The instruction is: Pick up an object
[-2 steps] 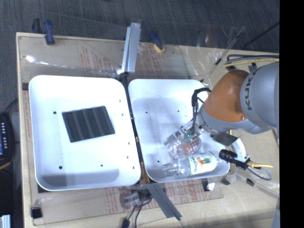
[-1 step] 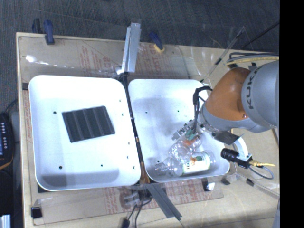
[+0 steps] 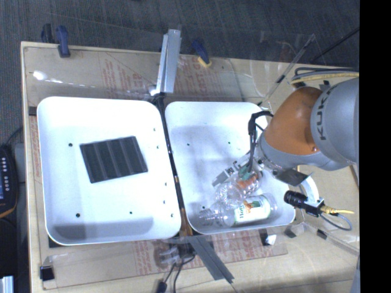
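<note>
In the right bin (image 3: 201, 127), near its front right corner, lies a heap of objects: a clear crumpled plastic bottle (image 3: 223, 201) and a bottle with a white and green label (image 3: 252, 210) lying on its side. My gripper (image 3: 243, 174) reaches down from the arm's grey and orange wrist (image 3: 293, 130) onto the top of this heap, where something small and orange-red (image 3: 247, 179) shows at its tip. The heap and the wrist hide what lies between the tips.
The left bin (image 3: 61, 163) holds a dark ribbed rectangular pad (image 3: 113, 159). A metal divider bar (image 3: 167, 63) stands at the back between the bins. Cables and a black connector (image 3: 302, 200) trail off the arm at the bench's right edge.
</note>
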You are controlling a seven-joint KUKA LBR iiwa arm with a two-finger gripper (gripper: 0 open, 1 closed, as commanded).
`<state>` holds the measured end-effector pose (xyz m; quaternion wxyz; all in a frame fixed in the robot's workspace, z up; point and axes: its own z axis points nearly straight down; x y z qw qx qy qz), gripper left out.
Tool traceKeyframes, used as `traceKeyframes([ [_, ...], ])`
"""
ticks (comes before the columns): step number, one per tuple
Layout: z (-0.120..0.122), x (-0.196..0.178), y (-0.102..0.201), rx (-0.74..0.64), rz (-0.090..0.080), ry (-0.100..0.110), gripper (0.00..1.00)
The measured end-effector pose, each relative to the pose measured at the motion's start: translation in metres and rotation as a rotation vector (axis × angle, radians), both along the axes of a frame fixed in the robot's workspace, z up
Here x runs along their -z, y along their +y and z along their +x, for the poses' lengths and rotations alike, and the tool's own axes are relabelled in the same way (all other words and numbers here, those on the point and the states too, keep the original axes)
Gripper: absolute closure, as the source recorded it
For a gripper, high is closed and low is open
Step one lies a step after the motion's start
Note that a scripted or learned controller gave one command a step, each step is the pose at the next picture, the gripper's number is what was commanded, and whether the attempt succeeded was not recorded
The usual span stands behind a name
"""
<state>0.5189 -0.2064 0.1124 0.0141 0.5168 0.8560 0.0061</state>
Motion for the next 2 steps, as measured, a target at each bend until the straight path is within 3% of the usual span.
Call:
traceKeyframes([
  [1, -0.0044, 0.0054, -0.002, -0.05, 0.001, 0.021, 0.0],
  [2, -0.0035, -0.0045, -0.002, -0.054, -0.002, 0.018, 1.0],
])
